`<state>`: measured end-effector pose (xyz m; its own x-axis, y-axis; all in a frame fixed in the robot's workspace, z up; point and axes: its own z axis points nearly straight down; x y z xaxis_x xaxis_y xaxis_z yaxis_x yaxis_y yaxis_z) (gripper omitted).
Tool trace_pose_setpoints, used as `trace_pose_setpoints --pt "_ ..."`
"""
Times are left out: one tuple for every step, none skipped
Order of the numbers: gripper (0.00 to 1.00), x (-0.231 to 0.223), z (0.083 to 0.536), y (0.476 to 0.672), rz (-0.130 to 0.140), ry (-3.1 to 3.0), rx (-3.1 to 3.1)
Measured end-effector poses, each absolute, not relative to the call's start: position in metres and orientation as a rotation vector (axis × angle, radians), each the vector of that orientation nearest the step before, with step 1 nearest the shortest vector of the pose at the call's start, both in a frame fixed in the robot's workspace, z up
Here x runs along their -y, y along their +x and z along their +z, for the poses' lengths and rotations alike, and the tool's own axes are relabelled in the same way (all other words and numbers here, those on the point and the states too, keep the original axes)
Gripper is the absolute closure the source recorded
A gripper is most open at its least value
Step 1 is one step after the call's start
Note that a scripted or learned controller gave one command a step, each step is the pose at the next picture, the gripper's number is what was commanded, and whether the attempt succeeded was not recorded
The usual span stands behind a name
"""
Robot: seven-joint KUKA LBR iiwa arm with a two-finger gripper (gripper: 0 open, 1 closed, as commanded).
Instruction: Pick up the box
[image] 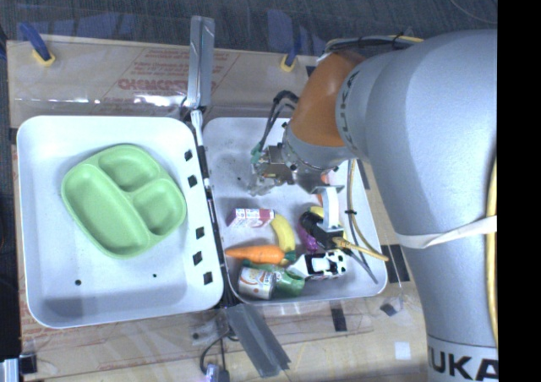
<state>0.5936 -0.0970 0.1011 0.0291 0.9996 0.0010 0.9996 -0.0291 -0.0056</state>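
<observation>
white plastic makes up both shallow bins, seen from the one fixed camera looking down on the bench at a slant. the left white bin (51,287) holds a pale green divided plate (124,199) and nothing that bears on the task. the right white bin (228,160) carries the clutter, all gathered in its lower half.

the task's thing, a small white and pink cardboard box (251,217), lies flat on the floor of the right bin, near its left wall and about midway down. just beside it to the right is a short yellow banana (286,235), and just below it an orange carrot (254,253) lies crosswise. further down sits a small tin can on its side (256,281), and to the right of that a black and white cow-patterned toy (325,264), with a purple piece (311,241) above it that is too small to name.

the grey arm with its orange band (423,135) reaches in from the right, and the two-finger gripper (269,171) hangs over the bare upper part of the right bin, above the box in the picture and apart from it. whether the gripper is spread or pressed together i cannot tell; it is too dark and small here. nothing shows in its grasp.

by my judgement the pick is not yet made: the box rests in the bin, untouched. what is left is to bring the gripper over the box, come down, take hold and lift, and the banana and carrot crowding it could spoil the grip.
</observation>
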Motion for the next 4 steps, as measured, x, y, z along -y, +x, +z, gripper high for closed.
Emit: trace_pose_setpoints --pt "0.0 0.097 0.101 0.593 0.006 -2.25 2.186" --pt "0.0 0.058 0.192 0.636 0.001 -2.121 2.316" --pt "0.0 0.075 0.191 0.592 0.004 -2.146 2.29" --pt "0.0 0.094 0.091 0.582 0.004 -2.2 2.238"
